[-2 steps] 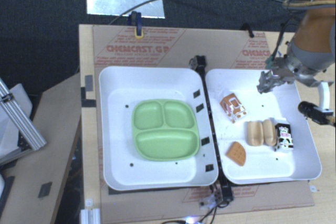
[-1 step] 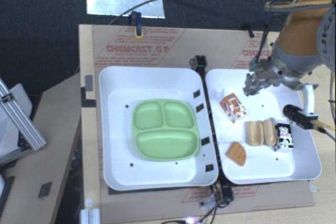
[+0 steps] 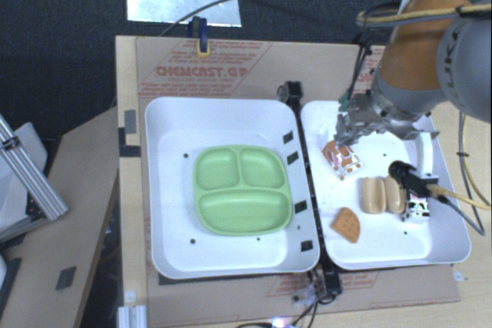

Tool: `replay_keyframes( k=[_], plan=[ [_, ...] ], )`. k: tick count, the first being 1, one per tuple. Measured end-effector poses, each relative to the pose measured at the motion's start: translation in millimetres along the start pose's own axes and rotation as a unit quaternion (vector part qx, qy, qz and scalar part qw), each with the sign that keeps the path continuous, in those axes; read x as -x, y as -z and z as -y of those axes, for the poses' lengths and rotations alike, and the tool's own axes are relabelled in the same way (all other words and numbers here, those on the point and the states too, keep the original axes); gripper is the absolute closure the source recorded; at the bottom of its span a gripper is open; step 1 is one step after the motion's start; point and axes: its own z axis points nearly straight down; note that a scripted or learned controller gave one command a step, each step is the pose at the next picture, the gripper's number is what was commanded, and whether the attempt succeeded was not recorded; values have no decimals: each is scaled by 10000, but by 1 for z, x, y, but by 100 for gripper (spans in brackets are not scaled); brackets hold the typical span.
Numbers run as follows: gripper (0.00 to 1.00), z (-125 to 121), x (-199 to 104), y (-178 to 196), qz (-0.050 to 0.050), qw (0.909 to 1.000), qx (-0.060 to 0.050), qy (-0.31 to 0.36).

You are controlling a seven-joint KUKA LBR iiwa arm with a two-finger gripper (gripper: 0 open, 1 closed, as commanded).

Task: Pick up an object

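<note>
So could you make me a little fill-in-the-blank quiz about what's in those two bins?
1. The plate in the left bin is coloured ____.
2. That plate has ____ compartments.
3. The hot dog bun lies in the ____ bin.
4. The hand hovers over the red-and-white ____.

Missing words: green; three; right; packet

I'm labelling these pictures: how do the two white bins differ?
The left bin holds one thing, a green divided plate; the right bin holds several small things, among them a waffle piece and a bun. The arm's end effector is over the right bin, not the left bin. Both are shallow and white.
</note>
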Motion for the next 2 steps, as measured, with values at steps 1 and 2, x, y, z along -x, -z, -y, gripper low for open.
replay_keyframes(
  k=[1, 2],
  plan=[
    [100, 18, -51, -11, -1, 10000, -7, 5],
    [100, 28, -104, -16, -3, 10000, -2, 7]
  ],
)
